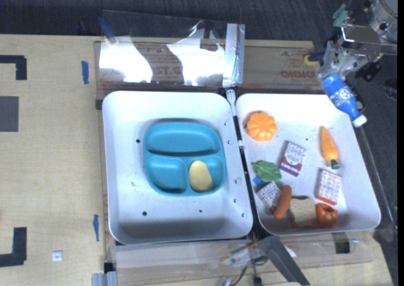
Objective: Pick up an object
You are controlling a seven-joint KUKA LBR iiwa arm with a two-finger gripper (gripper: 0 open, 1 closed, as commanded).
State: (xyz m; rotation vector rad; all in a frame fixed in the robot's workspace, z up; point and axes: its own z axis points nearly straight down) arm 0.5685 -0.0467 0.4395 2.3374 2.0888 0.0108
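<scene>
Fingers clamped on a blue bottle (pixel 341 96), the gripper (pixel 338 75) hangs over the far right corner of the right bin (pixel 369 202), the bottle tilted with its white cap lowest. It looks light, stiff and smooth, so a hold across its middle seems safest. Below lie a pumpkin (pixel 261 125), a carrot (pixel 327 144) and small cartons.

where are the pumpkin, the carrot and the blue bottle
pumpkin (pixel 261 125), camera view, centre of its orange body
carrot (pixel 328 144), camera view, middle of its orange length
blue bottle (pixel 341 97), camera view, its blue body
</scene>
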